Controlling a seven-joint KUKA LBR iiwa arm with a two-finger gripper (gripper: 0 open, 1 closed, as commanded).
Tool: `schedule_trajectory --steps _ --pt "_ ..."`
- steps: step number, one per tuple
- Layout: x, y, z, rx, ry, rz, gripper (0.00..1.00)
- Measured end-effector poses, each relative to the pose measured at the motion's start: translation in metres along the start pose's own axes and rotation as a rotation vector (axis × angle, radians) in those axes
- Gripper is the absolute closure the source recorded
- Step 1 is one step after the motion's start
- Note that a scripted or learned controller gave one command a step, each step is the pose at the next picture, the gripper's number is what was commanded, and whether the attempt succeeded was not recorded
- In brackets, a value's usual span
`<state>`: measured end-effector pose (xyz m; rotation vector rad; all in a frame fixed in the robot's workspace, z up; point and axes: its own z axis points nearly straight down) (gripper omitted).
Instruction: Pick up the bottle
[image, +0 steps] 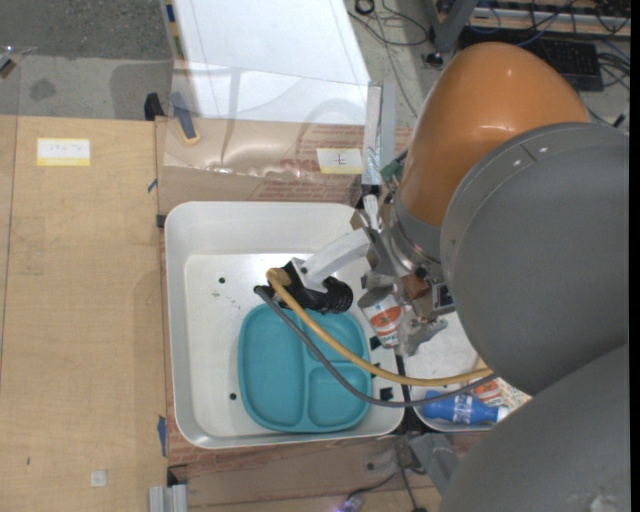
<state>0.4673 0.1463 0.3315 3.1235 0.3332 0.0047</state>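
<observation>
Here we see the claw (400, 300) low over the strip where the two white bins meet, its fingers buried among brackets and cables, so we cannot tell whether they are wide or narrow. Just beside the claw, on its lower side, a small bottle (386, 320) with a white and red label peeks out; we cannot tell if it is touched. Left of the claw lies a teal divided tray (285, 375) in the left bin (200, 300), with a black fitting (318, 292) and tan hose (330, 345) crossing above its top corner. Below the claw, a blue bottle (462, 410) lies on its side in the right bin (452, 352). The arm (530, 250) bulks in from the right, elbow high, wrist bent down.
</observation>
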Motion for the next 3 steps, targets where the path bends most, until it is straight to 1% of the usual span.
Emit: schedule_trajectory --steps 1,2,3 --pt "0.001 0.016 0.006 0.002 -0.004 -0.094 1.00" --pt "0.031 -0.028 -0.014 0.000 0.000 0.001 1.00" --pt "-0.003 0.008 0.003 0.001 -0.005 -0.011 1.00"
